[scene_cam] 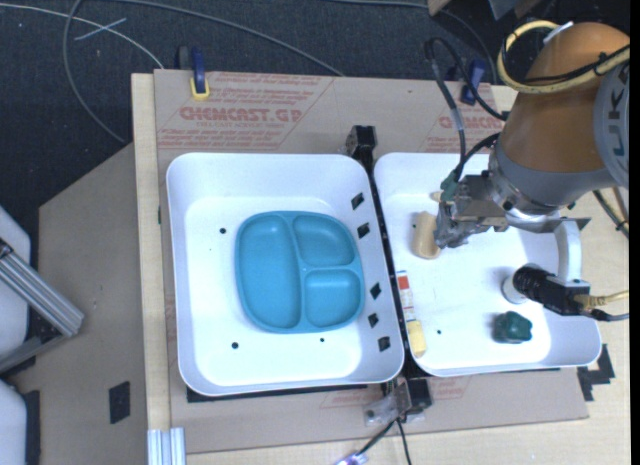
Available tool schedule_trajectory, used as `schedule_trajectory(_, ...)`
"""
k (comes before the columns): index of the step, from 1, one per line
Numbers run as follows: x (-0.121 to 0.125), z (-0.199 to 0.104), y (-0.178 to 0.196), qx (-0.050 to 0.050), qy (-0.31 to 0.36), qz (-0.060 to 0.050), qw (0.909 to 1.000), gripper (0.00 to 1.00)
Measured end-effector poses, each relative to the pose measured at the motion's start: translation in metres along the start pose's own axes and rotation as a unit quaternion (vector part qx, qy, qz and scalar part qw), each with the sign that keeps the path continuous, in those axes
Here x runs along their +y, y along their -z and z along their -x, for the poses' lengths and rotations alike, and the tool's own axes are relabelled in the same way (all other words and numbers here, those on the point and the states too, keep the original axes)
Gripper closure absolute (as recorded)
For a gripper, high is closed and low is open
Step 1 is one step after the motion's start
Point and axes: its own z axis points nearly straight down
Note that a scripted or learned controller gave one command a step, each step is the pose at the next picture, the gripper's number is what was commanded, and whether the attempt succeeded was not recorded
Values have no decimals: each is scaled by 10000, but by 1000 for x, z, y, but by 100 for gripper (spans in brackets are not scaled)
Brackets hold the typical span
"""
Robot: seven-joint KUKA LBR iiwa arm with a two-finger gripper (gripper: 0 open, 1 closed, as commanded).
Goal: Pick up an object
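My gripper (450, 228) hangs low over the right bin (470, 353), in its upper left part. A tan, rounded object (427, 237) lies right beside the gripper on its left, touching or nearly touching it. Whether it sits between the fingers is hidden by the wrist. A small teal green object (513, 327) rests near the bin's front right corner, apart from the gripper. A thin red and white item (403, 286) and a small yellow item (414, 334) lie along the bin's left wall.
The left bin (190, 253) holds a blue divided plate (298, 270) in its middle. A black divider with clips (372, 243) runs between the bins. The grey and orange arm (565, 113) covers the right bin's upper right part.
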Motion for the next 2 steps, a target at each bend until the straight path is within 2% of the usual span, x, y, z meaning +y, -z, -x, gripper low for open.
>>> schedule_trajectory(2,14,-117,-11,-8,-1,14,10000,100)
